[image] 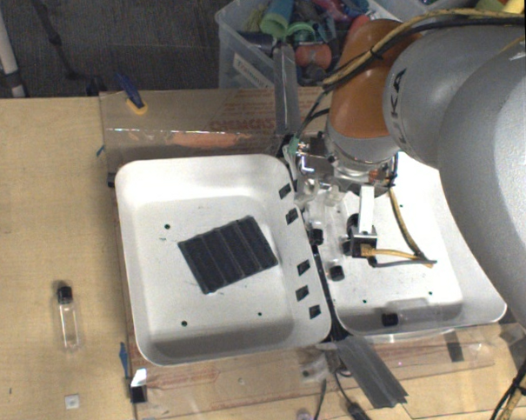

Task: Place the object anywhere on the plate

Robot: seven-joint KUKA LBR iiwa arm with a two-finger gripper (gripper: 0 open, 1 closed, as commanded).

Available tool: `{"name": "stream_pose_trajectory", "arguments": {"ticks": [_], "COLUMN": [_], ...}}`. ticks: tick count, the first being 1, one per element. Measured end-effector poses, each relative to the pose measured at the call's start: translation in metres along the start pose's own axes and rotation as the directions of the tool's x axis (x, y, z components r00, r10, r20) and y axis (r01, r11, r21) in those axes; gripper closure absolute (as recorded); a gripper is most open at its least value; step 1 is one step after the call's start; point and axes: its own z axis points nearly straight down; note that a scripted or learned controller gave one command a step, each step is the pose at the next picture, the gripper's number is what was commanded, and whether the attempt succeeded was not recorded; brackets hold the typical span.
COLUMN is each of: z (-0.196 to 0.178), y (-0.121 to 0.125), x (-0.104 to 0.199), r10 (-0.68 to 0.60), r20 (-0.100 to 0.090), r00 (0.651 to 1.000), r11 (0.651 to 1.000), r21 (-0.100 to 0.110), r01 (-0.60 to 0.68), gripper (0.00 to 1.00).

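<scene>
Plate: dark ribbed slab (227, 253) is lying flat in left bin (149, 197), waiting as the drop spot; nothing is resting on it
Arm: wrist is hanging over right bin (440, 284), close to the divider
Gripper (330, 245): opening cannot be told; no object is visible in it
Object: cannot be picked out

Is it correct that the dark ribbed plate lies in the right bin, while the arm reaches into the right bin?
Not quite. The camera view shows the dark ribbed plate lying in the left bin, not the right one. The rest holds: the arm does reach into the right bin.
</scene>
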Motion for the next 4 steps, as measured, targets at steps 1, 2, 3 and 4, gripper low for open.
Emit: {"name": "stream_pose_trajectory", "arguments": {"ticks": [1,2,3,4], "z": [0.0,0.022,0.002,-0.054], "y": [0.034,0.015,0.028,-0.033], "x": [0.035,0.047,0.06,0.11], "r10": [0.653,0.466,0.403,0.406], "r20": [0.002,0.001,0.001,0.001], "r00": [0.758,0.885,0.915,0.914], "r11": [0.758,0.885,0.915,0.914], "r21": [0.001,-0.021,0.001,0.002], "r01": [-0.653,-0.466,-0.403,-0.406], "gripper": [1.0,1.0,1.0,1.0]}}
